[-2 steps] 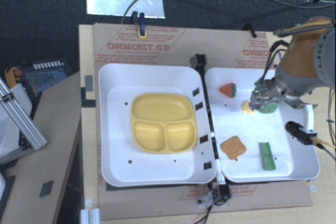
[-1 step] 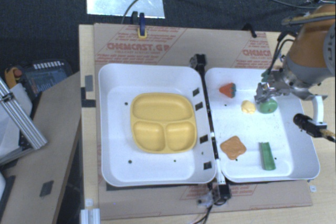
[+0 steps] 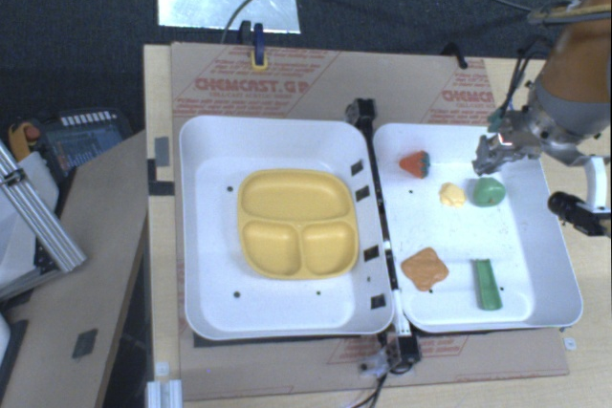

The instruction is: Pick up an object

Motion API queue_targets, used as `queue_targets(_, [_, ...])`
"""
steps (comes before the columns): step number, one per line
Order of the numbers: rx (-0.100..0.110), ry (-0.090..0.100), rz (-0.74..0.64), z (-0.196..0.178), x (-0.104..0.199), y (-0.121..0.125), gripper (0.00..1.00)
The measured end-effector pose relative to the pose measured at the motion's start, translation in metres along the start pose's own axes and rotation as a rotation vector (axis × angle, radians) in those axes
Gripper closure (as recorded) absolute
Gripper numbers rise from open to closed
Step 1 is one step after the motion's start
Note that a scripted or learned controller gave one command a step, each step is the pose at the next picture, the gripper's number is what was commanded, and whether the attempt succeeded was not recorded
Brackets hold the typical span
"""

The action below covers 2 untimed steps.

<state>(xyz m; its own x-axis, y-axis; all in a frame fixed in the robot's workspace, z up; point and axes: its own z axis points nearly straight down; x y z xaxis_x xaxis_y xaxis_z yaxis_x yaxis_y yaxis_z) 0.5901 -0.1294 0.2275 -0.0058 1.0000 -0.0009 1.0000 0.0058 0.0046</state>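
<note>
We see two shallow white bins side by side on the bench. The left bin (image 3: 206, 205) carries a yellow divided tray (image 3: 296, 223) near its middle, with three compartments.

The right bin (image 3: 545, 287) contains five small objects. Taking the middle of that bin as the centre of the clock, a red strawberry-like piece (image 3: 415, 164) lies toward eleven o'clock. A small pale yellow piece (image 3: 451, 196) sits toward twelve o'clock, and just beside it, at its three o'clock, rests a round green object (image 3: 490, 192). An orange-brown lump (image 3: 426, 268) lies toward seven o'clock, and a long green block (image 3: 487, 284) lies near five o'clock, well apart from the round green one.

The grey arm reaches in from three o'clock, its orange band (image 3: 579, 53) showing at the upper right. The gripper (image 3: 491, 158) hangs over the upper part of the right bin, just above the round green object, at that object's twelve o'clock. We cannot tell whether it is touching the object, and we cannot tell how the jaws stand; nothing shows between them that we can make out.

A dark clip strip (image 3: 368, 205) runs between the two bins.
</note>
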Motion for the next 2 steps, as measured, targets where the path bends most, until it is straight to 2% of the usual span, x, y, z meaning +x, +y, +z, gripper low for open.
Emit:
queue_targets(1, [0.004,0.002,-0.002,-0.009,0.045,-0.014,1.00])
queue_targets(2, [0.003,0.003,-0.004,-0.016,0.103,-0.028,1.00])
